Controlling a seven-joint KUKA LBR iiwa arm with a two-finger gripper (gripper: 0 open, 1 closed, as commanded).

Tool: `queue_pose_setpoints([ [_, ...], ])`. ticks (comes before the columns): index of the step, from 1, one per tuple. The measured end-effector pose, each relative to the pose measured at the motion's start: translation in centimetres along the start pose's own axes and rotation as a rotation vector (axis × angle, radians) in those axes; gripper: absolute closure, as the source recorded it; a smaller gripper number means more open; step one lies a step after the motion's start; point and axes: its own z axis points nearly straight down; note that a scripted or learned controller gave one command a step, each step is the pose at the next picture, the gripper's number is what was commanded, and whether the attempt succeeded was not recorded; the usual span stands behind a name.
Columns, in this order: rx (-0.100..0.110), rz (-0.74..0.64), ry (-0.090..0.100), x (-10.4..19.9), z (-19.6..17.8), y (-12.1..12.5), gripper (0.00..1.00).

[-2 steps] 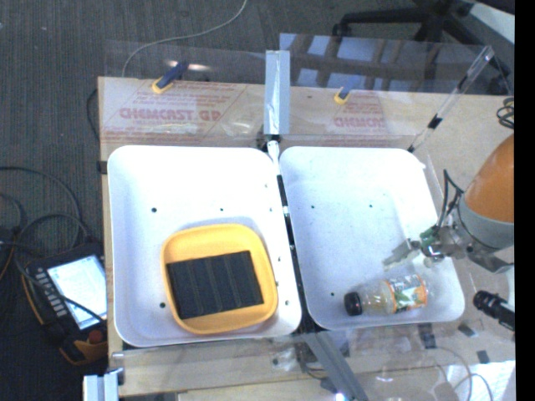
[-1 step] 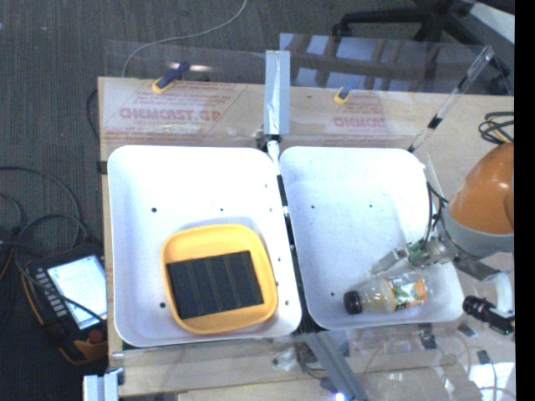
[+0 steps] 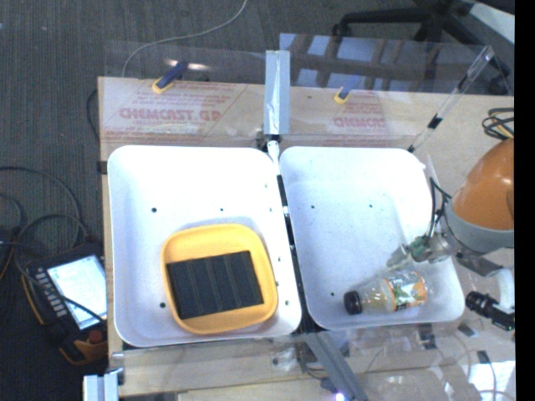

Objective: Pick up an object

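Observation:
A small clear bottle (image 3: pixel 386 295) with a black cap and a green-and-orange label lies on its side near the front right corner of the right bin (image 3: pixel 351 215). A yellow square dish (image 3: pixel 219 278) with a dark ribbed insert rests in the front of the left bin (image 3: pixel 150 190). My gripper (image 3: pixel 414 252) hangs low at the right bin's right side, just above and behind the bottle's body. The grey wrist and orange band (image 3: pixel 489 199) rise behind it to the right.
A metal divider (image 3: pixel 276 98) and clear panels stand behind the bins. A tablet with cables (image 3: pixel 67 286) lies on the floor left of the bench. The bins' inner walls meet along the middle (image 3: pixel 287 224).

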Motion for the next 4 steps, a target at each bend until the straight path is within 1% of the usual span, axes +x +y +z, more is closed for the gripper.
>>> queue_pose_setpoints([
  [1, 0.019, 0.211, -0.005, 6.0, -12.8, 2.2, 1.0],
  [2, 0.019, 0.211, -0.005, 6.0, -12.8, 2.2, 0.0],
  [3, 0.021, 0.001, 0.0, 0.6, -3.3, -0.9, 0.0],
  [4, 0.02, -0.048, 0.006, 0.0, 0.2, -0.9, 0.0],
])
